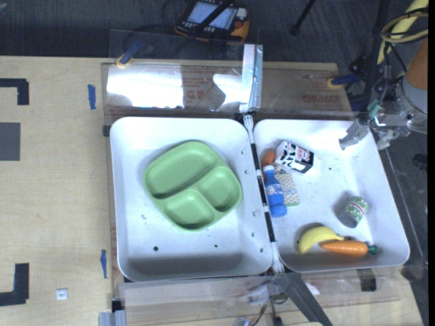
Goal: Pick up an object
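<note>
The right bin (380, 175) holds several small objects. A black-and-white carton (295, 156) lies near its upper left, beside a small orange piece (269, 157). Below them are a blue bottle (275, 193) and a patterned packet (290, 189). A small green-labelled can (355, 209) sits at the right. A banana (317, 237) and a carrot (346, 248) lie along the front wall. My gripper (369, 136) hangs over the bin's upper right corner, open, with nothing between its fingers. It stands well apart from every object.
The left bin (129, 148) holds a green divided plate (194, 185). A clear plastic panel and a metal bracket (250, 77) stand behind the bins. Cables and stands crowd the upper right, near the arm.
</note>
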